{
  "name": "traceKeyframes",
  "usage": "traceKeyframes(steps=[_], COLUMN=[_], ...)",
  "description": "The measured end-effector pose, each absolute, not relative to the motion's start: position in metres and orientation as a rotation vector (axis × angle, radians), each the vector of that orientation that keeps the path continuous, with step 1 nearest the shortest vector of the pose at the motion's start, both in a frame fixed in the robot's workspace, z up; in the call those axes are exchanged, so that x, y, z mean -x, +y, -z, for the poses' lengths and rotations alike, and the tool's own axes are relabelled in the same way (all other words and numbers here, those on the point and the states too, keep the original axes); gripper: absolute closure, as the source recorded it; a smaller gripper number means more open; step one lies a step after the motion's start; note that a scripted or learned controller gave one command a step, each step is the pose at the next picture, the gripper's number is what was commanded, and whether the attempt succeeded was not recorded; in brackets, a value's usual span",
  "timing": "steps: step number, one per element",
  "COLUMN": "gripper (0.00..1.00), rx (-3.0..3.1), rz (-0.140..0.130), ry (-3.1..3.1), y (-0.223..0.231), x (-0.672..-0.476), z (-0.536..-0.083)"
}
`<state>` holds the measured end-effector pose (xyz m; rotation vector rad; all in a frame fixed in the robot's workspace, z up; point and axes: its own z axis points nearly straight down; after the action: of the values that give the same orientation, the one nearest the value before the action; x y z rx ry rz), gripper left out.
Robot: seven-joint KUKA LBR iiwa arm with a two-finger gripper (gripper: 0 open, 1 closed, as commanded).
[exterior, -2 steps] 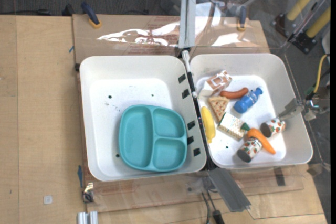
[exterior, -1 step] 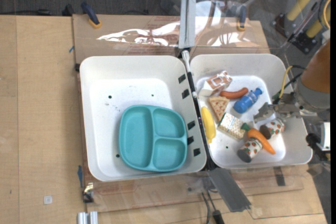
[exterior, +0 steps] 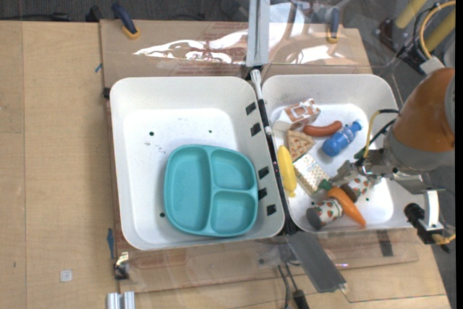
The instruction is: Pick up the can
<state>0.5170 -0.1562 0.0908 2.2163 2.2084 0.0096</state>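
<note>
The hand (exterior: 352, 177) sits low in the right bin (exterior: 376, 94), reaching in from the right; how far its fingers are spread cannot be told from here. The can (exterior: 325, 212) lies on its side just below and a little left of the hand, touching the orange carrot (exterior: 346, 205), which lies between them. Up and left of the hand lies a blue bottle (exterior: 340, 140), with a sausage (exterior: 323, 129) beyond it. Further left lies a yellow banana (exterior: 287, 171). Far left, the other bin (exterior: 130, 112) holds a teal divided plate (exterior: 211, 190)
</note>
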Motion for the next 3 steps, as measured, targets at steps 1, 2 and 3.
traceKeyframes(steps=[1,2,3], gripper=[1.0,0.0,0.0], rx=[-2.219,-2.217,-2.257], rz=[-0.013,-0.017,-0.009], ry=[2.195,2.209,2.174], y=[-0.16,-0.155,-0.149], x=[-0.518,-0.519,-0.67], z=[-0.103,-0.102,-0.091])
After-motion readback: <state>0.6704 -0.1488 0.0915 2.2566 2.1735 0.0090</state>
